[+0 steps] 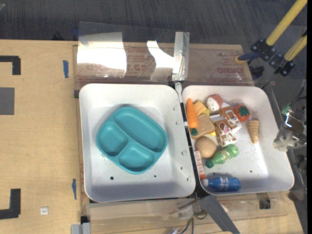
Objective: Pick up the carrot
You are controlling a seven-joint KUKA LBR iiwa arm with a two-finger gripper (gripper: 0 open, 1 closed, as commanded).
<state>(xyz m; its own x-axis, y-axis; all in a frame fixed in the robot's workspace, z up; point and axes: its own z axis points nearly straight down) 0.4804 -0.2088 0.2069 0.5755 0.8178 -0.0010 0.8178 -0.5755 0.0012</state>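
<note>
The carrot (192, 113) is a slim orange toy with a green stub at its near end. It lies lengthwise against the left wall of the right bin (279, 172), beside a toy bread slice (205, 126). A metallic part that looks like my gripper (288, 130) shows at the far right, over the right bin's outer rim. It is well to the right of the carrot, and nothing shows held in it.
The right bin also holds an ice cream cone (253, 129), a red tomato (241, 112), a printed carton (227, 126), a brown roll (206, 147), a green bottle (224, 155) and a blue bottle (222, 183). A teal divided plate (131, 138) sits in the left bin (92, 106).
</note>
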